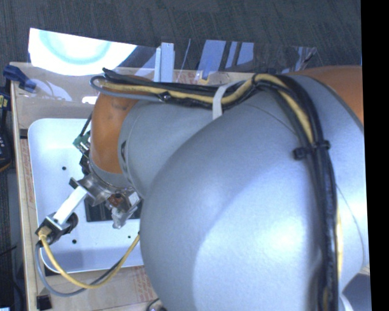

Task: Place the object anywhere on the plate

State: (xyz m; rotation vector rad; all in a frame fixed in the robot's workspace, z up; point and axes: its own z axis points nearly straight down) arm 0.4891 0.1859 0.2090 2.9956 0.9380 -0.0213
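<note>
Looming grey arm hides most of bin; tool state unreadable.

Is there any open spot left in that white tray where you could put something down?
Bare floor shows along the white bin's far-left wall, and near its front edge beside the yellow cable. The grey arm covers everything to the right, and it is crowded around the pincer.
</note>
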